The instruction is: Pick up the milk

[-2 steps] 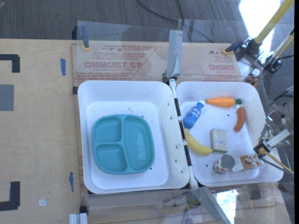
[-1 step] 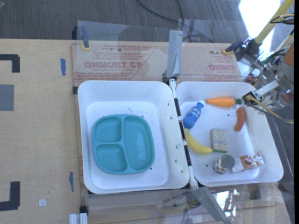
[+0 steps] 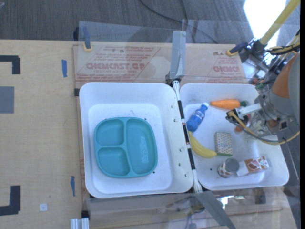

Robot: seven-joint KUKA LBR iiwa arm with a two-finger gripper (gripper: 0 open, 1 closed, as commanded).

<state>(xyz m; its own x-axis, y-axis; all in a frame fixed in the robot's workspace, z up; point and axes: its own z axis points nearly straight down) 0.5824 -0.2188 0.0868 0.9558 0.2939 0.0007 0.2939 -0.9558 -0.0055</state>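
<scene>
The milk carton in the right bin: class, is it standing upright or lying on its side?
Lying on its side. The milk carton rests flat along the right bin's near wall, its long printed face up.

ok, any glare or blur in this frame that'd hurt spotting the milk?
Camera view: blown-out glare at top right, off the bins; milk carton evenly lit, small and soft; end effector region cluttered with cables, slightly blurred.

The arm is grey, with an orange band above the wrist. Below that sits a cluttered head — pale metal parts, a white bar and small dark fittings. Thin cables loop beneath it, some yellowish, some grey.
</scene>
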